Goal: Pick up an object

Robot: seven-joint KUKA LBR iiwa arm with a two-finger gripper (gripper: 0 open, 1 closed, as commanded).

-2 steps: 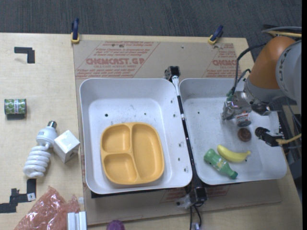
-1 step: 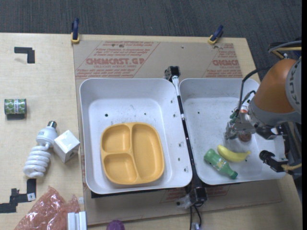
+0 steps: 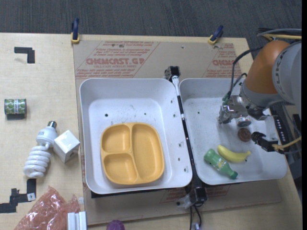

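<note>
In the right bin (image 3: pixel 206 128) lie a yellow banana (image 3: pixel 233 153), a green bottle (image 3: pixel 219 163) on its side just left of and below the banana, and a small brown round object (image 3: pixel 244 135). My gripper (image 3: pixel 226 115) hangs over the upper middle of this bin, left of the brown object and above the banana. I see nothing in its grasp. The grey arm with its orange band (image 3: pixel 266 73) comes in from the right.
The left bin (image 3: pixel 96 99) holds a yellow divided plate (image 3: pixel 132 153). A black divider (image 3: pixel 182 123) runs between the bins. On the bench at left lie a spiral light bulb (image 3: pixel 39 152), a white cube (image 3: pixel 66 145), a green can (image 3: pixel 15 107) and a red mesh bag (image 3: pixel 45 210).
</note>
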